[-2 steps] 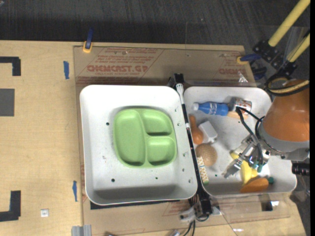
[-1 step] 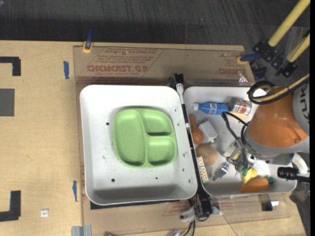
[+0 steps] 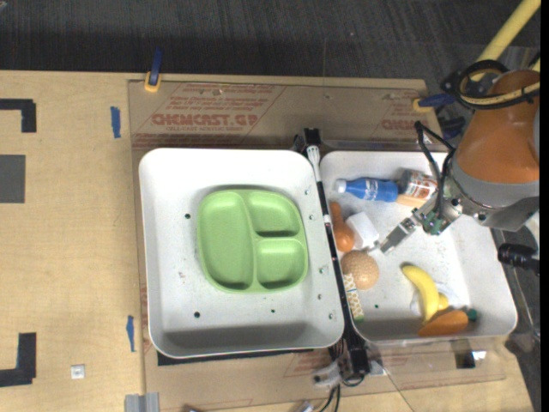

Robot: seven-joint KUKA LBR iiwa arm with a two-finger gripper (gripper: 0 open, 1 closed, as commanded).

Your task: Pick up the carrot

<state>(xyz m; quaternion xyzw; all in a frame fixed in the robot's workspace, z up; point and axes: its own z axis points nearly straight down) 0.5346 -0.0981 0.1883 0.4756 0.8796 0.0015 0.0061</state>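
- I see two white bins side by side on the bench: the left bin (image 3: 163, 256) holds a green divided plate (image 3: 253, 239), and the right bin (image 3: 489, 264) holds the loose items
- The arm (image 3: 502, 144) comes in from the right, its orange band sitting over the far right corner of the right bin
- The gripper (image 3: 390, 239) hangs over the middle of the right bin, slanting down and to the left, with its tip just beside a small white object (image 3: 361, 227)
- I cannot tell how far the gripper is open; the tip is too small and dark from here, and I see nothing held in it
- The carrot (image 3: 448, 321) lies at the near right corner of the right bin, against the bin's near wall, well apart from the gripper
- A banana (image 3: 425, 288) lies touching the carrot, curving up from it toward the middle of the bin
- A brown egg-shaped item (image 3: 360, 270) sits near the bin's left wall, with an orange ball (image 3: 343, 237) just above it against that wall
- A blue and white bottle (image 3: 371, 189) lies on its side along the far wall, with a small jar (image 3: 419, 184) at its right end
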